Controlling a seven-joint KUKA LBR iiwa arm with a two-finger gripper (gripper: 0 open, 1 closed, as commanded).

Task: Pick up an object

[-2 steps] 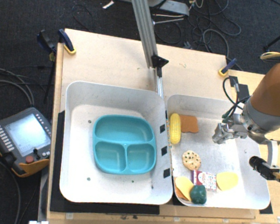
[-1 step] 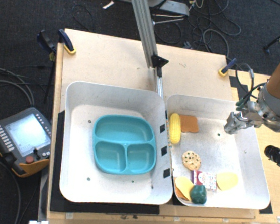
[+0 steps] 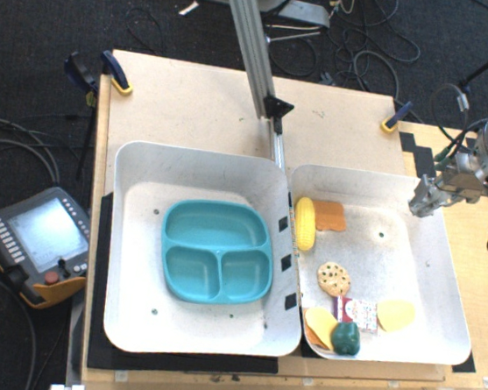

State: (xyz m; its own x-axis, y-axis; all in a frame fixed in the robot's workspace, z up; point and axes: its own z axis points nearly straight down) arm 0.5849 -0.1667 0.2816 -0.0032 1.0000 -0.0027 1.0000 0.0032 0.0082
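The right bin (image 3: 435, 257) holds several small items. A yellow corn cob (image 3: 305, 224) lies by the bin's left wall, touching an orange slab (image 3: 329, 216). A speckled cookie (image 3: 333, 278) sits near the middle. Along the front are a pink and white packet (image 3: 358, 312), a pale yellow piece (image 3: 395, 315), a yellow wedge (image 3: 320, 326) and a dark green lump (image 3: 346, 338). My gripper (image 3: 423, 203) hangs over the bin's far right rim, apart from all the items, with nothing seen in it.
The left bin (image 3: 139, 186) carries a teal divided plate (image 3: 218, 251). A slanted metal pole (image 3: 258, 46) ends at the divide between the bins. Yellow clamps (image 3: 118, 73) grip the board's far corners. A teach pendant (image 3: 35, 243) lies on the floor at left.
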